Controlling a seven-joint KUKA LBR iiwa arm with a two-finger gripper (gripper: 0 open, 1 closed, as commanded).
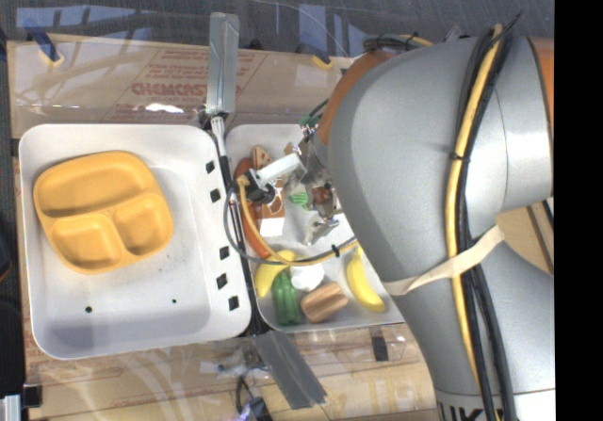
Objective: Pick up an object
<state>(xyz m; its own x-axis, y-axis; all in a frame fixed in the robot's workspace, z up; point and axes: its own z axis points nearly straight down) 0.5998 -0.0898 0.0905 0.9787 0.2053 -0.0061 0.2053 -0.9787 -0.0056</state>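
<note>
Toys are lying in the right bin [247,138]: banana [362,283] at five o'clock, green pepper [285,299] at six. Gripper [316,198] is hanging above them; whether its jaws are open or closed, I cannot tell. Yellow tray [102,210] is sitting in the left bin [113,334].

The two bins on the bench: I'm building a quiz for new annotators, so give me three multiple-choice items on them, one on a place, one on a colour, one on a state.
1. Where does the divided tray lie?
A. in the left bin
B. in the right bin
C. on the floor

2. What colour is that tray?
A. blue
B. yellow
C. black

3. How does the arm stand relative to the bins?
A. pulled back off the bench
B. above the left bin
C. over the right bin, covering much of it

Answers:
1 A, it rests on the left bin floor.
2 B, it is plainly yellow.
3 C, its grey body hides most of the right bin, beside the banana.
</note>
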